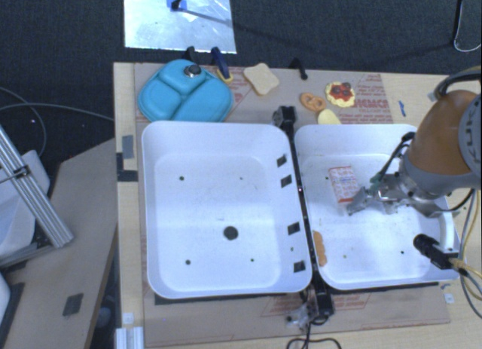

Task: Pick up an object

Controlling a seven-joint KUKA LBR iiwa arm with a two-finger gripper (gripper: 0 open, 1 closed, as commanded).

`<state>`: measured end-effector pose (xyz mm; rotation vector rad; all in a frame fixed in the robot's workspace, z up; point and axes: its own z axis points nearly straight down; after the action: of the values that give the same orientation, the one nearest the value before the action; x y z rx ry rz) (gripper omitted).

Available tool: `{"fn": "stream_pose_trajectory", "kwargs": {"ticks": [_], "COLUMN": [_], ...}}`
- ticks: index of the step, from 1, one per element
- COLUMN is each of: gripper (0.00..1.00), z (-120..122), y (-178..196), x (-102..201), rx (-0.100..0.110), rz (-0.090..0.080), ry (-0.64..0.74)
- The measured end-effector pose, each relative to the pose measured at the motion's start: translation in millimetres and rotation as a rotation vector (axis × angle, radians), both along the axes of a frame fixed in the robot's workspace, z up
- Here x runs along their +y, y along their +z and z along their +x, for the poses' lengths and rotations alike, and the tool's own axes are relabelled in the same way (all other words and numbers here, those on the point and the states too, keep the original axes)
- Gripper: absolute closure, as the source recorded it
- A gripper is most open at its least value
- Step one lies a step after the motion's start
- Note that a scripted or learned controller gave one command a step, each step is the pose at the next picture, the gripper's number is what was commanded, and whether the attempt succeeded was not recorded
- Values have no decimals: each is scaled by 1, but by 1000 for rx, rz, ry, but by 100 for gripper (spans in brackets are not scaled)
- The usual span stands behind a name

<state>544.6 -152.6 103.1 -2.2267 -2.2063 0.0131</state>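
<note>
While the metal two-finger gripper (360, 203) hovers apparently empty, fingers seemingly parted, just beside the small red-and-white packet (343, 182) in the right white bin (376, 276).

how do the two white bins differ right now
The left bin bears only a small dark round spot on its floor; the right bin holds a small red-and-white packet and an orange piece by its left wall. The claw hangs over the right bin beside the packet, not over the left bin. Both are shallow, white and side by side.
</note>
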Motion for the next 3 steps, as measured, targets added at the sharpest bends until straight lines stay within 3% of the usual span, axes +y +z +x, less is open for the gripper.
{"fn": "stream_pose_trajectory", "kwargs": {"ticks": [1, 2, 3], "gripper": [0, 100, 100], "z": [43, 44, 1], "y": [-17, -4, 86], "x": [71, 67, 118], "rx": [-19, -25, -19], "rz": [-2, -3, 3], "ry": [18, 12, 18]}}
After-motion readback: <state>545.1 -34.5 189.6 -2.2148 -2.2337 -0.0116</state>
